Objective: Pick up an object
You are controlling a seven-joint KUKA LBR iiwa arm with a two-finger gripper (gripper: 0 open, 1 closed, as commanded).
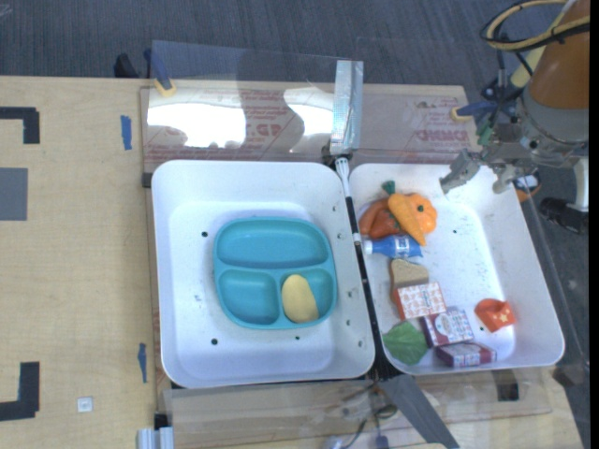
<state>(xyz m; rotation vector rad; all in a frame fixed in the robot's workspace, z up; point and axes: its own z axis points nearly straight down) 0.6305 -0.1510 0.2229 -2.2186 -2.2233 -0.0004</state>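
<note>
The gripper (pixel 479 171) hangs at the upper right of the frame, over the top edge of the right bin (pixel 524 241), with its two fingers spread apart and nothing between them. Below it and toward the frame's centre lies a heap of toy food: an orange soft toy (pixel 415 213) resting on a red piece (pixel 376 221), a small blue and white bottle (pixel 391 247) just under them, then a brown wedge (pixel 407 272), a checked box (pixel 421 299), a green leafy piece (pixel 405 342), a purple carton (pixel 463 354) and, apart to the right, a red tomato-like toy (pixel 495 314). The left bin (pixel 178 251) holds a teal divided plate (pixel 271 269) with a yellow lemon-shaped piece (pixel 299 297) in its lower right compartment.

The red tomato-like toy looks the easiest take: it stands alone, probably light and fairly stiff, though its rounded skin may slip, so a grasp across its middle would suit. The orange soft toy would likely squash and drag its neighbours.
</note>
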